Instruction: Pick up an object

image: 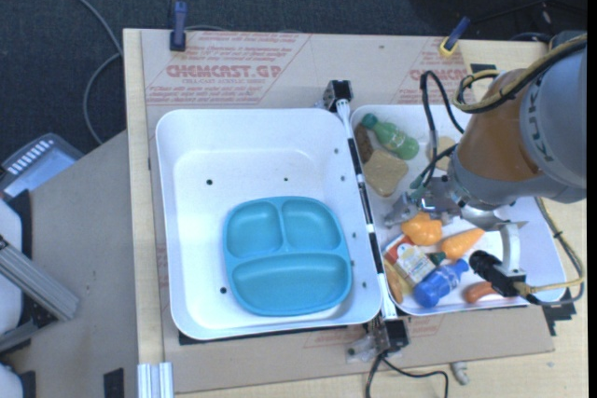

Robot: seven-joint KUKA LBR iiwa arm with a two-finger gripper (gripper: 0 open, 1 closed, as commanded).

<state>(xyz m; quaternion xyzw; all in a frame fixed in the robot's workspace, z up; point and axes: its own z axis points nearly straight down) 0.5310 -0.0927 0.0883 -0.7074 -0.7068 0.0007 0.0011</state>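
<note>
Two white bins sit below me, my claw (431, 200) low over the right bin's (550, 242) toys beside an orange piece (422, 229), its grip impossible to tell.

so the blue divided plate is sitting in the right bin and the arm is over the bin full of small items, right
Not quite: the camera view shows the blue divided plate in the left bin, not the right one. The rest holds: the arm is over the right bin, among the small items.
</note>
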